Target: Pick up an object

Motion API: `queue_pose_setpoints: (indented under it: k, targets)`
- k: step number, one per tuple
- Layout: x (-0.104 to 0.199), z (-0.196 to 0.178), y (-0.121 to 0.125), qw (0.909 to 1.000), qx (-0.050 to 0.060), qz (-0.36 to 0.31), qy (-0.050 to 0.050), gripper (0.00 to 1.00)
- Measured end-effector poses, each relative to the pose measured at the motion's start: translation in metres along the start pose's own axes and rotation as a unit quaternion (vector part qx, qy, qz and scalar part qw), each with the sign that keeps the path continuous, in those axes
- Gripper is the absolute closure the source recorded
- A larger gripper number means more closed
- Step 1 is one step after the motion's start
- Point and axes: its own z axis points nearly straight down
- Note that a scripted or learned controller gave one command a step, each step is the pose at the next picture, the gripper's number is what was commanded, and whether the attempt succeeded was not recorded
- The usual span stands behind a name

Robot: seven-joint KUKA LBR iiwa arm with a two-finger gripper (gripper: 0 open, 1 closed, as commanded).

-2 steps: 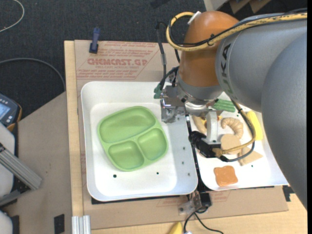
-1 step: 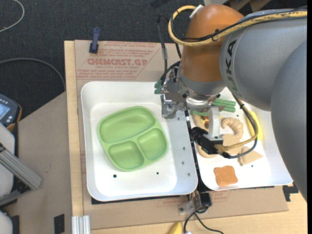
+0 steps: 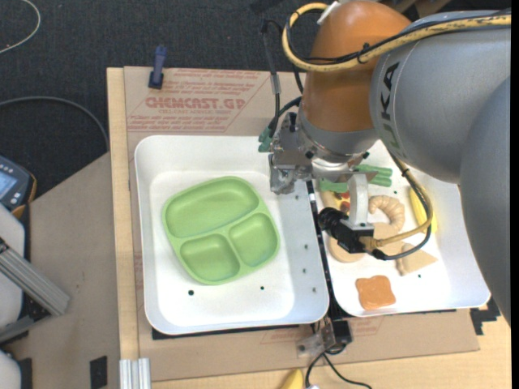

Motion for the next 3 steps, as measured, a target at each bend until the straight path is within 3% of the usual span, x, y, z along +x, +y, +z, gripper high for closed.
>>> queue_pose_setpoints:
  k: [1, 2, 3]
  targets:
    - [0.000, -0.010, 0.000, 1.0000, 0.000, 0.000, 0.000, 1.00]
    - [-0.048, 0.047, 0.040, 1.0000, 0.003, 0.003, -0.001, 1.00]
    - [0.045, 0.059, -0.045, 1.0000, 0.005, -0.001, 0.001, 1.00]
